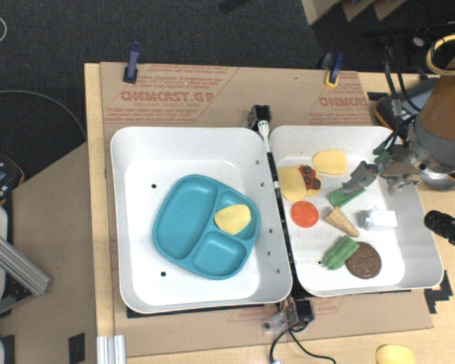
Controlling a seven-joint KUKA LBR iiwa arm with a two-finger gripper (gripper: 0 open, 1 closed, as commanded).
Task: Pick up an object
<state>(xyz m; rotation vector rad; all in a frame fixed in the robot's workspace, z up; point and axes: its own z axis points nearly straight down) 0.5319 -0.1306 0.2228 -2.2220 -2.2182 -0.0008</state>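
Note:
My gripper [358, 179] hangs low over the middle of the right bin [409, 275], reaching in from the right. Its tip sits right above a green piece [344, 197]; I cannot tell whether they touch. Around it lie a pale yellow slice [330, 161], a yellow cheese piece with a dark red strip [292, 182], an orange-red disc [304, 214], a tan cone [341, 221], a small white block [379, 219], a green pickle [339, 252] and a brown cookie [363, 262].
The left bin [136, 158] holds a blue divided plate [186, 226] with a yellow lemon-like piece [232, 218] in its right compartment. The arm's orange band [444, 116] looms over the right bin's far right edge. Clamps and cables sit along the bench's back.

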